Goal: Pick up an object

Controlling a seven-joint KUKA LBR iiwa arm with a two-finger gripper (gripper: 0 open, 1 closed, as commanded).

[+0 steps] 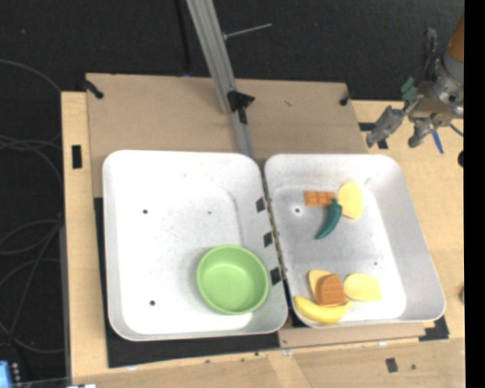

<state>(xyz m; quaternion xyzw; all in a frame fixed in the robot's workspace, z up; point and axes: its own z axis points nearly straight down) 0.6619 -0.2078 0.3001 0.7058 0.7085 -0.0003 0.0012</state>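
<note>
I see the gripper (404,129) at upper right, jaws apart, gripping nothing, above the right bin (412,217); green bowl (233,279) in left bin (145,184).

The left bin (145,217) and the right bin (388,217) are white, faintly speckled grey, each with small dark dots on the floor. At the left bin's five o'clock sits a light green bowl (233,279). In the right bin, an orange block (318,199), a dark green pepper (330,220) and a pale yellow piece (351,200) lie toward twelve o'clock; toward six o'clock lie a yellow banana (319,311), a brown piece (331,290) and another yellow piece (362,287). The tabletop (77,241) is tan. The gripper (404,124) is grey.
</note>
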